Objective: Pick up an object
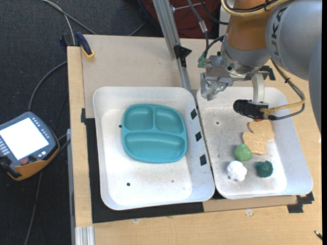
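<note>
Gripper (212,88) position: above the upper left corner of the right bin (291,137), close to the divide between the two bins. Its metal fingers point down at the bin floor. Whether they stand apart or together cannot be told from this angle, and no object is seen between them.

Arm (265,24): enters from the upper right, grey casing with an orange band above the wrist. A black module (250,107) with a yellow cable hangs below the wrist, over the upper part of the right bin.

Right bin contents, all grouped toward its lower right, well apart from the gripper:
- two tan biscuit-shaped pieces (259,136), touching or overlapping each other
- a light green ball (243,152), just beside the lower tan piece
- a white crumpled object (236,170), near the front wall
- a dark green object (264,169), to the right of the white one

Left bin (107,137): holds a teal divided plate (153,133) with three compartments, lying flat near the middle.

Surface (127,60): tan board carrying both bins; a blue and yellow clamp (85,45) sits at its far left corner. A handheld control pendant (25,144) with a lit screen lies on the dark floor to the left.
</note>
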Action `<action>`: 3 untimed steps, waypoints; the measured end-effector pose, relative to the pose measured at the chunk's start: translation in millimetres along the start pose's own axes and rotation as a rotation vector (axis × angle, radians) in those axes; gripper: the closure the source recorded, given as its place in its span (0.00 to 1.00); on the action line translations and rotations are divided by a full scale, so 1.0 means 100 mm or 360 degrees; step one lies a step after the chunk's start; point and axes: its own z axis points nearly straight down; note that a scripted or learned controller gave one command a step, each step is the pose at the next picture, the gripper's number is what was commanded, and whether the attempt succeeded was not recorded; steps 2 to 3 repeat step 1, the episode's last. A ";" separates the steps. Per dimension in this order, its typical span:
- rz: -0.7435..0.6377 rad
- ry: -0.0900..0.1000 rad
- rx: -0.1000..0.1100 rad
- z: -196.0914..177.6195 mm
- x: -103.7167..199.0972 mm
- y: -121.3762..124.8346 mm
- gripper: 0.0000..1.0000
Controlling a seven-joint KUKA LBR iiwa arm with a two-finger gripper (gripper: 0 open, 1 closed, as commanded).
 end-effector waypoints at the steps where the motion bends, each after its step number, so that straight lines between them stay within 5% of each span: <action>1: 0.0002 -0.0001 -0.0002 0.07 0.54 0.09 1.00; 3: 0.0002 -0.0001 -0.0002 0.07 0.54 0.09 1.00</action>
